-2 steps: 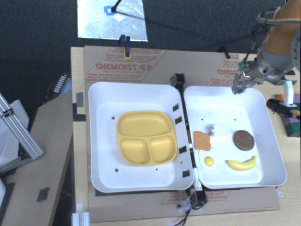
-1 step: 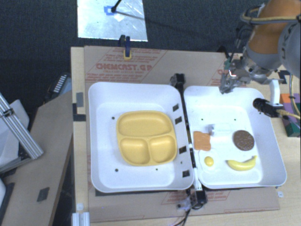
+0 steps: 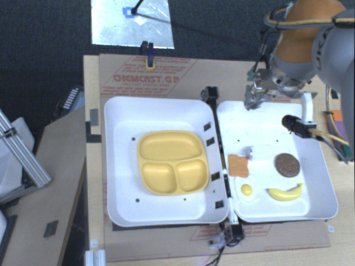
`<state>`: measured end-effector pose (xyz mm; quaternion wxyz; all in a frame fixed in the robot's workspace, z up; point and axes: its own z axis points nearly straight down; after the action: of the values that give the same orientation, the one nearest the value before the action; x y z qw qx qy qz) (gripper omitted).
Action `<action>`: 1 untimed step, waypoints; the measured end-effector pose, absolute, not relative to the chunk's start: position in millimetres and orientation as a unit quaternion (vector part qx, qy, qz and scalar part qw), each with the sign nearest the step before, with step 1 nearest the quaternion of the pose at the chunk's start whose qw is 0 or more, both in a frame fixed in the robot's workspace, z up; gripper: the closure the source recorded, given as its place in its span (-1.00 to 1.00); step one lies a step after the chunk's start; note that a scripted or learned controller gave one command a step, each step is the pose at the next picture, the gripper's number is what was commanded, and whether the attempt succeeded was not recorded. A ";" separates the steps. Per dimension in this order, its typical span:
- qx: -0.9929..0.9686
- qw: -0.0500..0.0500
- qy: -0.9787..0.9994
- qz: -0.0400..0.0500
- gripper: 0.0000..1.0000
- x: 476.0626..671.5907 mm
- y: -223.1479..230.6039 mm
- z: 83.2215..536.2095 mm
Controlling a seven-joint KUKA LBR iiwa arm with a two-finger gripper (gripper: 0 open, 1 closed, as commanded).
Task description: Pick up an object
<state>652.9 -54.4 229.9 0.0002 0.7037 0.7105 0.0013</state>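
My gripper (image 3: 253, 100) hangs over the far left edge of the right bin (image 3: 260, 123), below the orange-banded wrist (image 3: 302, 24). Nothing shows between or under it. In the near half of that bin lie an orange flat slab (image 3: 238, 165), a brown round disc (image 3: 287, 164), a yellow banana (image 3: 285, 193) and a small yellow piece (image 3: 247, 190). A small grey bit (image 3: 248, 151) sits just beyond the slab. All of these lie well nearer the front than the gripper.
The left bin (image 3: 122, 126) holds a yellow divided plate (image 3: 171, 162). A black clamp strip (image 3: 213, 143) runs between the bins. A black part with a white bracket (image 3: 299, 123) overhangs the right bin's far right rim. Cardboard (image 3: 147, 76) underlies both bins.
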 end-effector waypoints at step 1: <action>0.704 0.000 0.711 0.002 1.00 647.7 -0.6 238.0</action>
<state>647.7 -0.6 238.0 -0.0001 0.7035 0.7107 0.0017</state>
